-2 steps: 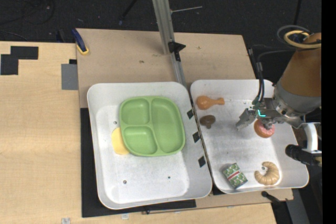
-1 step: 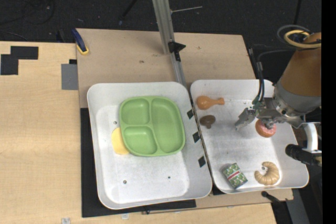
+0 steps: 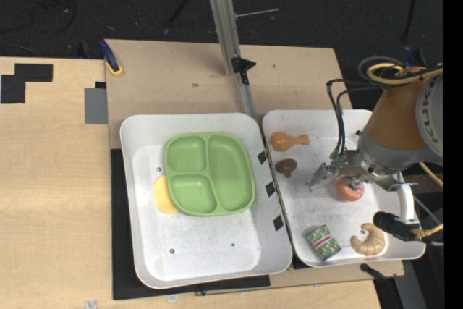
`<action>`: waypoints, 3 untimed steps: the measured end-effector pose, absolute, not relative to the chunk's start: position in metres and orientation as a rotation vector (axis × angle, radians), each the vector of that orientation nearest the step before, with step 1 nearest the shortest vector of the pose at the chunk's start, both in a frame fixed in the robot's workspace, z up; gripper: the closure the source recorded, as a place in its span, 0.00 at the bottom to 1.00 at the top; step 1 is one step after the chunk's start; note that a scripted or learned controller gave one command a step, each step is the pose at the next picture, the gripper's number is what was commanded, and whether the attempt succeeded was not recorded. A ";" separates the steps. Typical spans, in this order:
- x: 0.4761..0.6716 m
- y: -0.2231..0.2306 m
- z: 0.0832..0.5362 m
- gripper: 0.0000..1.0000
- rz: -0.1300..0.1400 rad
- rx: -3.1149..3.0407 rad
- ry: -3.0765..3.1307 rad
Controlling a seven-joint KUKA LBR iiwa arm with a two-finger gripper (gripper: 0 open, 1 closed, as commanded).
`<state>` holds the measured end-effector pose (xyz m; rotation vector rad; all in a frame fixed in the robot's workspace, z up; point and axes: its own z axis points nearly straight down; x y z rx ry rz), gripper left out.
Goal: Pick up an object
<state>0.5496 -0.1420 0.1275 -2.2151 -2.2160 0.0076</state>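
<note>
Right bin (image 3: 304,242): the gripper (image 3: 346,179) hangs over its right side, directly above a red-and-white object (image 3: 351,190); whether it grips cannot be told. Croissant (image 3: 370,239) and green packet (image 3: 323,242) lie near the front edge. Left bin (image 3: 145,242): a green divided plate (image 3: 210,174).

Legible markings: none.
The small green packet (image 3: 323,242) in the right bin (image 3: 304,127) bears a printed pattern, too small and blurred to read. No letters, numbers or signs can be made out on the green divided plate (image 3: 210,174) either.
</note>
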 end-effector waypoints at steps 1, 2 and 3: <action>0.552 -0.143 0.102 0.00 -0.003 -2.226 -2.222; 0.550 -0.145 0.110 1.00 0.002 -2.230 -2.217; 0.549 -0.143 0.152 1.00 -0.001 -2.222 -2.222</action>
